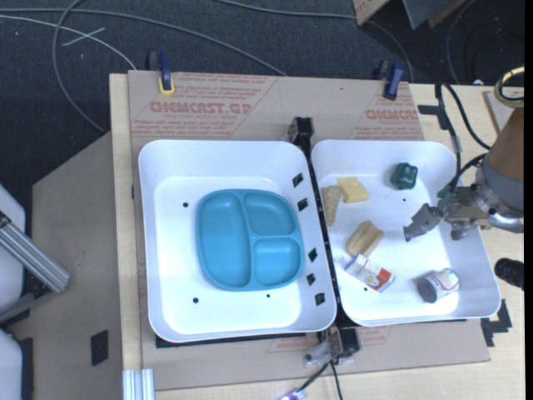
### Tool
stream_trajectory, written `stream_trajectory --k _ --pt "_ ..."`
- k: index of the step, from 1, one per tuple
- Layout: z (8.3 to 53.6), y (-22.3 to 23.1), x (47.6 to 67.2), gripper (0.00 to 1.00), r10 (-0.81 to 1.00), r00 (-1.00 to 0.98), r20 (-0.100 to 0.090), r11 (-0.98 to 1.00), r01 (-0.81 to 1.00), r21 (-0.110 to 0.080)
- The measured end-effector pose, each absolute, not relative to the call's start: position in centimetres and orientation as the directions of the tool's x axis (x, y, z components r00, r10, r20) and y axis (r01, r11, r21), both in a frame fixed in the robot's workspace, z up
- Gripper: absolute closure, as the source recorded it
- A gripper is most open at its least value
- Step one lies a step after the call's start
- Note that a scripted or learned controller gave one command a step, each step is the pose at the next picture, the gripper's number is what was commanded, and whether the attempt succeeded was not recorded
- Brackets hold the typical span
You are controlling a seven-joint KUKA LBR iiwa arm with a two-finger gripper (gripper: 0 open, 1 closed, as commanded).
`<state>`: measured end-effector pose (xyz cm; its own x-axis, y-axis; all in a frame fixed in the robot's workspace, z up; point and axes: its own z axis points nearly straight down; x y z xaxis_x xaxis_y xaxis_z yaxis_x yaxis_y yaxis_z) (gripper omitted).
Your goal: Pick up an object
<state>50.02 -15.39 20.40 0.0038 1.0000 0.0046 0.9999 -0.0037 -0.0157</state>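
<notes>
Two shallow white bins sit side by side on a cardboard-topped bench (250, 107), with dark carpet and loose cables beyond. Left bin (166, 173): holds a blue divided plate (248, 238) lying flat near its centre. Right bin (475, 298): holds six small objects, well apart from one another except for two at the bin's left side. These are a dark green object (404, 175) near the far wall, a yellow block (353, 191) beside a pale tan piece (331, 203), a tan block (363, 238) at mid-bin, a red and white packet (369, 272) just below it, and a small grey-ended can (438, 284) near the front right. Gripper (440, 221): reaches in from the right over the right bin, fingers spread apart, nothing between them. It stands between the green object and the can, touching neither.
</notes>
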Motion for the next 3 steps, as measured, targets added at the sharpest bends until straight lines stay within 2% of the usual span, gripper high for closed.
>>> stream_trajectory --k 1,3 --pt "21.1 -15.3 50.3 0.00 1.000 0.000 0.002 0.000 1.000 -0.002" --pt "10.7 -13.5 49.7 0.00 1.000 -0.001 0.004 0.001 1.000 -0.007"
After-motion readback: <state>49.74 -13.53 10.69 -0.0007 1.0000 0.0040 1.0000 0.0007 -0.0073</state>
